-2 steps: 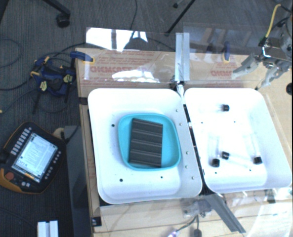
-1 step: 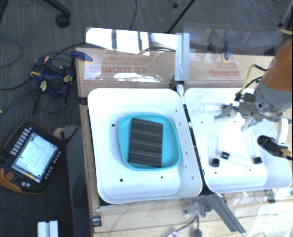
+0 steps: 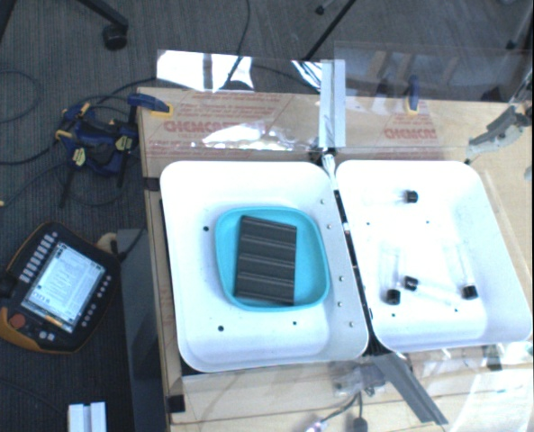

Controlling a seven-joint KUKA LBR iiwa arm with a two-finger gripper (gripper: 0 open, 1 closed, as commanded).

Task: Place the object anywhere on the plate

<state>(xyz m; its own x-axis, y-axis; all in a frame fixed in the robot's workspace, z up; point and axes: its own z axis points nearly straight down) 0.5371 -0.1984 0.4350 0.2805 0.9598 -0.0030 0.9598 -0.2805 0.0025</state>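
One dark ribbed block [image 3: 267, 259] lies centred on the blue plate [image 3: 315, 282] in the left bin [image 3: 248, 183]; the hand's state cannot be told.

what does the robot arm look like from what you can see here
A pale grey, angular piece juts in at the upper right edge, likely part of the arm. It looks smooth and metallic. It is too blurred to make out markings or cables on it.

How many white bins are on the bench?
2. The left bin holds a blue plate with a dark ridged block on it; the right bin sits beside it.
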